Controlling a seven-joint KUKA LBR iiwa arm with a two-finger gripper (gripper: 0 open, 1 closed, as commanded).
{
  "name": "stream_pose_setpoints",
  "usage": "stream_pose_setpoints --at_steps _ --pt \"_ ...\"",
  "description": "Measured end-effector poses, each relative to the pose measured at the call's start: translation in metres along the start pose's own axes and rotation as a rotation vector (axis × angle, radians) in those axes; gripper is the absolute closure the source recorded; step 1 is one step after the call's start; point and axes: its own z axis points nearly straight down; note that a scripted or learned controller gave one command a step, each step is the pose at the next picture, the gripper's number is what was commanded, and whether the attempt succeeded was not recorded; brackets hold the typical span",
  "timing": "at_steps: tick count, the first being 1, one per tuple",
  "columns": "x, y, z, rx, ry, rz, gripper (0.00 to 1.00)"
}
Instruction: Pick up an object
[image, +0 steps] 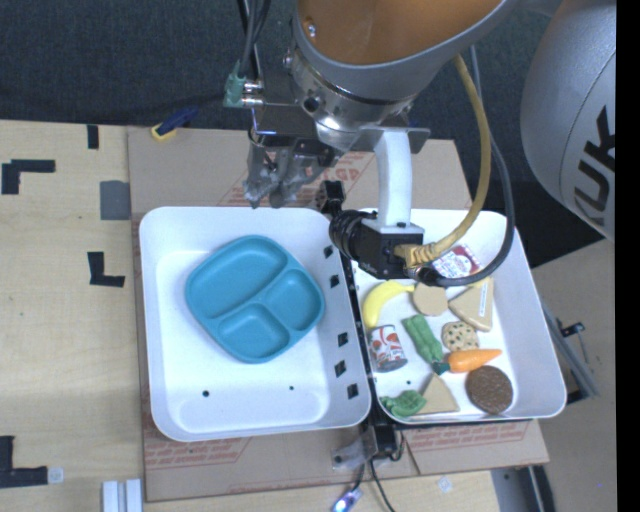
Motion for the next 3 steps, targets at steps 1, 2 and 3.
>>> stream_pose_setpoints --at_steps 1,2,3 --pt "0.0 -0.001 0.011 0.018 -0.01 0.001 0.0" --pt "0.001 0.0 0.0 0.018 -0.01 -0.001 1.0" --pt "-0.001 -0.003 0.113 0.028 -0.015 0.003 1.0"
